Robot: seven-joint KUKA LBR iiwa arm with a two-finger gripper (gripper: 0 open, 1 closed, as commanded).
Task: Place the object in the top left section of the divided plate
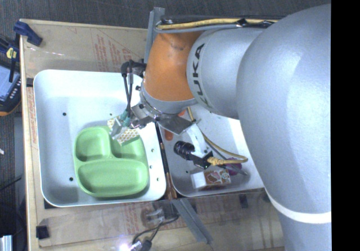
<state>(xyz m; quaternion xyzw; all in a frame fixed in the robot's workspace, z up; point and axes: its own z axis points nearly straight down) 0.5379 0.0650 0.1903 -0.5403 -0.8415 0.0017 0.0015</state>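
Over the plate's upper rim, I see the fingers (pixel 125 127) clamped on a small patterned object (pixel 129 134), hanging above the divider betw. the two upper sections of the green divided plate (pixel 112 174). I'd nudge left so it's over the top left section (pixel 94 143) before letting go, w/ a low drop. Legible writing: "KUKA" on the arm (pixel 198 70); the packet (pixel 216 176) in the right bin (pixel 236 191) I can't read.

Two shallow white bins sit side by side, a left bin (pixel 50 131) and a right bin (pixel 236 191). One green divided plate (pixel 112 174) has three sections. One grey arm (pixel 253 75) carries one orange band (pixel 169 70).
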